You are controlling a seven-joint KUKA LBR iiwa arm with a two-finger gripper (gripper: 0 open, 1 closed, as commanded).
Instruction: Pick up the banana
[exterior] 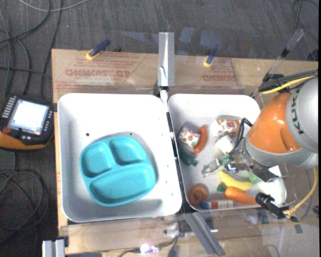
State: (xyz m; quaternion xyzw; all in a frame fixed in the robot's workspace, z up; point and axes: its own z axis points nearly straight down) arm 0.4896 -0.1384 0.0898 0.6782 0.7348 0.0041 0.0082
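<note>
The banana [238, 182] is a yellow piece low in the right bin [214, 101], partly covered by the arm's wrist. Only a short curved stretch of it shows, just above an orange carrot [242, 196]. My gripper [218, 166] hangs over the middle of the right bin, just up and left of the banana and close above the toys. The grey wrist with its orange band [275, 127] hides the bin's right side.
The right bin also holds a strawberry-print toy [188, 138], a red sausage [203, 137], a green piece [188, 157], a small carton [228, 126], a brown donut [199, 190] and a tube [219, 204]. A teal divided plate [117, 168] lies in the left bin [69, 143].
</note>
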